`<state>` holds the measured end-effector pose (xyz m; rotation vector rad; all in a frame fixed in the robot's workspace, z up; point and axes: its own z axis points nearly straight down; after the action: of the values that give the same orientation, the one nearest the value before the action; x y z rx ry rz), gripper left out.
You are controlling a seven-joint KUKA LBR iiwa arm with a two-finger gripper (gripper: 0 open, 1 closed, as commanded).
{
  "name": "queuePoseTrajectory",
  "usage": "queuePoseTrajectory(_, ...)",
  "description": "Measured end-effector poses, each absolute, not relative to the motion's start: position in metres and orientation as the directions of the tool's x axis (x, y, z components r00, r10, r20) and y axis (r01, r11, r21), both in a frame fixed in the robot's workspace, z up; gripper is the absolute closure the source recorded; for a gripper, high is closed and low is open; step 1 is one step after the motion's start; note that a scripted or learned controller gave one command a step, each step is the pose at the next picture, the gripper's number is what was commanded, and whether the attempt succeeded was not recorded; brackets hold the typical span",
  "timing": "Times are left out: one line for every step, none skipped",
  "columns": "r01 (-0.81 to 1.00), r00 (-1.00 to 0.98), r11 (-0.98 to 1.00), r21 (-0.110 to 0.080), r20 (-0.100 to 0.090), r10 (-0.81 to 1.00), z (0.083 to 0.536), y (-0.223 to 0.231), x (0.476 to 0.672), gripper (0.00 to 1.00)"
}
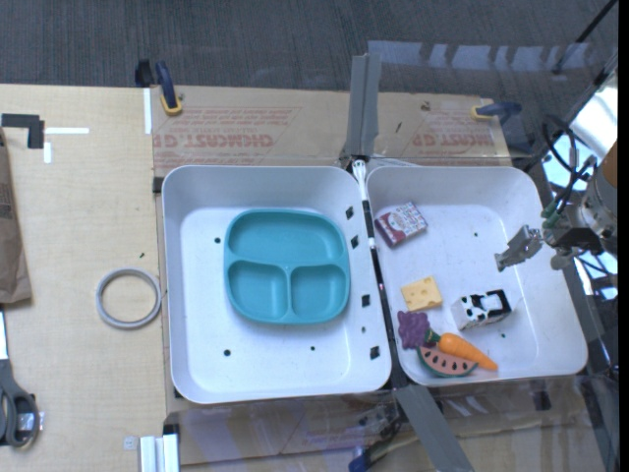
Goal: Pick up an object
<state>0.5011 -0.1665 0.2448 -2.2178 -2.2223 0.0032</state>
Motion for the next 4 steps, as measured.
queuePoseTrajectory(1.000, 0.006, -0.006, 0.021, -0.007, 1.000, 0.111, -0.130, 0.485, 0.00)
queuePoseTrajectory(0.962, -0.275, 0.275, 0.000, -0.001, 0.962, 0.184, -0.211, 0.502, 0.00)
queuePoseTrajectory(0.974, -0.227, 0.227, 0.005, 0.003, 0.974, 0.092, -0.217, 0.558, 0.00)
queuePoseTrajectory(0.930, -0.368, 0.368, -0.001, 0.001, 0.930, 0.091, -0.169, 0.517, 0.00)
